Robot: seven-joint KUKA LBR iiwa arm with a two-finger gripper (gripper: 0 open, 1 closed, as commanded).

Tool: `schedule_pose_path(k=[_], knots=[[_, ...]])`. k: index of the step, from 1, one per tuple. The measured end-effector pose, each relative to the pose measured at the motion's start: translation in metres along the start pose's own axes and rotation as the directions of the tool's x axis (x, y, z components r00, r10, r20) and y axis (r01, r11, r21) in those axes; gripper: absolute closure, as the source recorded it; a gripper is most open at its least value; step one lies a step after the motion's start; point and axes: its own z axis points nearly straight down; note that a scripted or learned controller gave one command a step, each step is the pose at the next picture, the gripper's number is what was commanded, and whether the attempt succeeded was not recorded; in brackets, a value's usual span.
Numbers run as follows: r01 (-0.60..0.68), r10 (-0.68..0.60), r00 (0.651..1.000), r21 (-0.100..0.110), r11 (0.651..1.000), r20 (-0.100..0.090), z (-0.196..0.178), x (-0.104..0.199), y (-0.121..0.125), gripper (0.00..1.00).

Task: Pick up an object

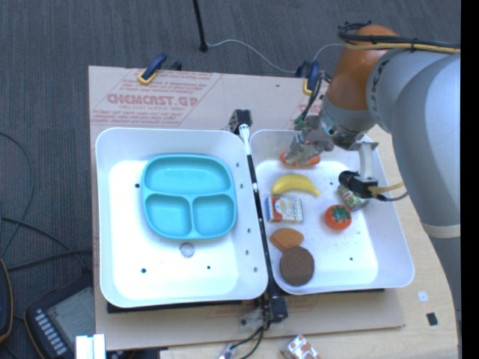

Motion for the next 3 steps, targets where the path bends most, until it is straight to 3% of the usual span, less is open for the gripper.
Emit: schedule_pose_path(k=[1, 2, 3], knots=[[0.0, 0.0, 1.0, 0.0, 1.0, 0.0, 0.0, 0.0, 0.0, 0.0], [-0.001, 0.001, 1.0, -0.007, 1.0, 0.001, 0.038, 0.003, -0.054, 0.0], [-0.001, 0.001, 1.0, -0.01, 1.0, 0.002, 0.027, 0.002, -0.053, 1.0]])
